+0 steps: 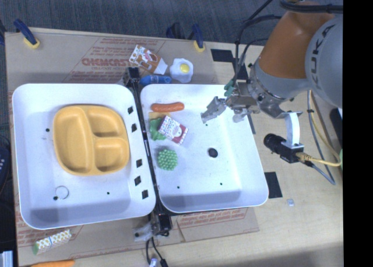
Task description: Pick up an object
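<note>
In the right bin (233, 178) lie an orange sausage (167, 107), a green leafy piece (155, 130), a small white-and-red packet (174, 130) and a green studded ball (167, 159), all along its left side. My gripper (225, 112) hangs over the bin's upper right area, well to the right of the sausage. Its fingers (211, 110) stand apart, open, with nothing between them.
A yellow divided tray (91, 139) sits in the left bin (29, 201). Behind the bins lie a snack packet (143, 57), a blue item (154, 79) and a toy fried egg (182, 69). A black spot (213, 153) marks the right bin's floor. Cables run at the right.
</note>
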`<state>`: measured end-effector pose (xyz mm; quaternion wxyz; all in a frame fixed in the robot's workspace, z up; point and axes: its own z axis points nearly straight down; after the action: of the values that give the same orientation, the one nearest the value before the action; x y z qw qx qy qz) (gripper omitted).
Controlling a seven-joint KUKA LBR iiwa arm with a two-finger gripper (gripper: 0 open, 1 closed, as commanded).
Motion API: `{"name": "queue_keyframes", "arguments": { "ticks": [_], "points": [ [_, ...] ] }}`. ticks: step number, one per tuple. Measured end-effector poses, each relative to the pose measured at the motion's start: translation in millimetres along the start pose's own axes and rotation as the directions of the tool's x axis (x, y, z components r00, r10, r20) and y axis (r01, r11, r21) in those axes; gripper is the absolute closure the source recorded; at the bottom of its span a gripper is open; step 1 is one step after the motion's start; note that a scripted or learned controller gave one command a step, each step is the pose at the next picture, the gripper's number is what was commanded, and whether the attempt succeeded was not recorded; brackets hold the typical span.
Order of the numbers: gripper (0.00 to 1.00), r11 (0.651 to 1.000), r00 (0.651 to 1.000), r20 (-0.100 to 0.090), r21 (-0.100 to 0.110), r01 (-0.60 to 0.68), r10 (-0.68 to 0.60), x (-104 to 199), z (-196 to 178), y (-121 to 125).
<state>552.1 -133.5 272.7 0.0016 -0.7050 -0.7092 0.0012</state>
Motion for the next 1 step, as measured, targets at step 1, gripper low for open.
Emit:
{"name": "queue_keyframes", "arguments": {
  "ticks": [1],
  "points": [
    [0.0,0.999,0.999,0.001,-0.005,0.044,-0.044,15.7,165.6,55.8]
  ]
}}
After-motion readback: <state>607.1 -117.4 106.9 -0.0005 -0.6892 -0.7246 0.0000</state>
